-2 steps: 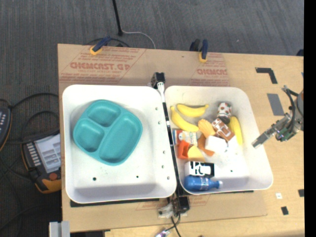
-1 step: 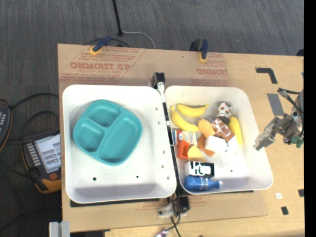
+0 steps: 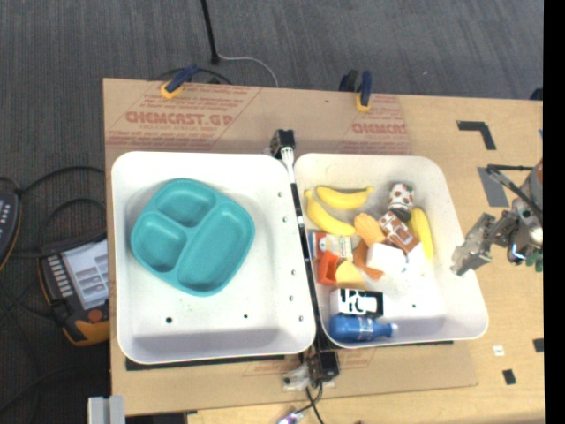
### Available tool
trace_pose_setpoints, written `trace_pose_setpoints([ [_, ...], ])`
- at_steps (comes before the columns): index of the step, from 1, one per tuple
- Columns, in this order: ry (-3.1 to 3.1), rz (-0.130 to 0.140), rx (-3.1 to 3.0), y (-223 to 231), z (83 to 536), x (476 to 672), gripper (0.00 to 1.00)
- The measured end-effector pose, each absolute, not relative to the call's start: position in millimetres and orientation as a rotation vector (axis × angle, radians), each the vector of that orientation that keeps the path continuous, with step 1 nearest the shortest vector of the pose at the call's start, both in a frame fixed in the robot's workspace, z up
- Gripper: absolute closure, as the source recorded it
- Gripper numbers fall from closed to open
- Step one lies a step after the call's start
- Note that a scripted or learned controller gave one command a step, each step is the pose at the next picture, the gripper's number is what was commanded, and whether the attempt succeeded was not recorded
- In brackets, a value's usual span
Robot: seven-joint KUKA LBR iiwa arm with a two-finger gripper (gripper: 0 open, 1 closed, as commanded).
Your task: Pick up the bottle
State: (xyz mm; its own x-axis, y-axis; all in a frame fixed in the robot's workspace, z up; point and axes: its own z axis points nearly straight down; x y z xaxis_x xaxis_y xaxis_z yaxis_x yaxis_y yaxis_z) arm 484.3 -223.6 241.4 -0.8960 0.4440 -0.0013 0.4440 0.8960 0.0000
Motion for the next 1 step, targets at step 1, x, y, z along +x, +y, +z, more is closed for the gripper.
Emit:
trace_pose_setpoints([
  [1,3.134,0.0,0.2,-223.5,231.4,484.2,1.0],
])
